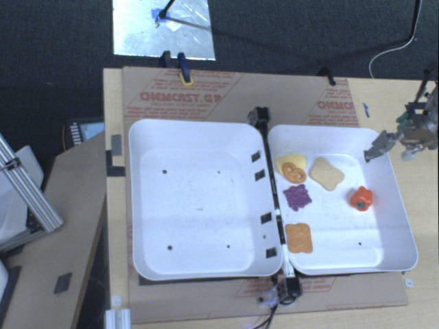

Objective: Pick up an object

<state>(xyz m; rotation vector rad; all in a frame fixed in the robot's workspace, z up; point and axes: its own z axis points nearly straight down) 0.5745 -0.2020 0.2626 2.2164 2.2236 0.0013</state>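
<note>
The right bin (pixel 394 242) holds several small items. A yellow piece with a brown pretzel (pixel 293 168) lies near the divider, and a beige bread-shaped piece (pixel 326 174) is beside it. A purple cluster (pixel 297 197) and an orange-brown square (pixel 299 238) sit below them. An orange-red pepper (pixel 361 198) rests toward the right. My gripper (pixel 392 151) hovers over the bin's upper right corner, above and to the right of the pepper. It is open with nothing between its fingers.
The left bin (pixel 144 184) stands beside the right one, joined along a black clipped divider (pixel 269 184). Both bins rest on a cardboard sheet (pixel 226 91). A metal plate (pixel 163 19) lies beyond the bench, and an aluminium frame (pixel 24 190) stands at the left.
</note>
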